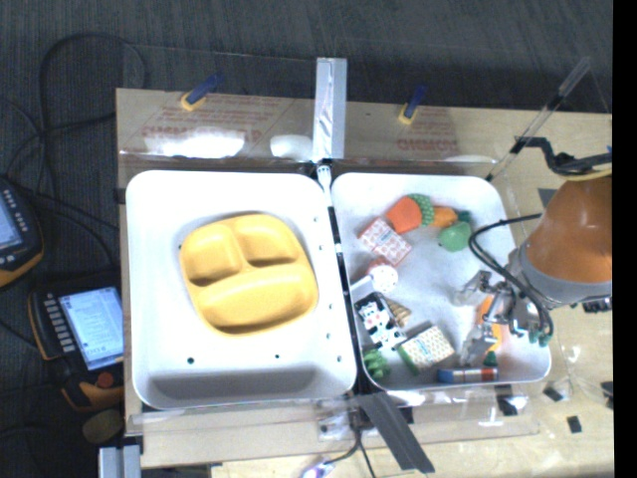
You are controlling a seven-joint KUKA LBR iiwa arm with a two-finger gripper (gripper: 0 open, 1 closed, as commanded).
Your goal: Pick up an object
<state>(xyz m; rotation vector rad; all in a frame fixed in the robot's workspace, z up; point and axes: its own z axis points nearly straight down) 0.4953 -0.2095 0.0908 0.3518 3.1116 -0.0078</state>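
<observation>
A: Starting at the left: the left bin [149,267] carries a yellow divided tray [249,270], sitting square in the middle, well apart from any action.

B: And across the divider, the right bin [348,192] is where the pickings are. An orange toy [403,213] and a green piece [455,235] at the far side, a pink checked block [385,242] just left of them, a black-and-white item [370,315] near the divider.

A: Nearer the front, a pale patterned block [428,348], and a marker [466,373] lying along the near wall.

B: Now the gripper [485,319], low in the right bin's near right corner, the orange band [582,232] above it. Clenched or released? Cannot tell, it's a tangle of metal and cable down there.

A: Something orange sits by the tool, but whether it's a toy can't be made out. Nothing visibly grasped.

B: Looks like the descent-and-grab stage. Next it needs a firm close on one item, then a straight lift clear of the wall.
</observation>
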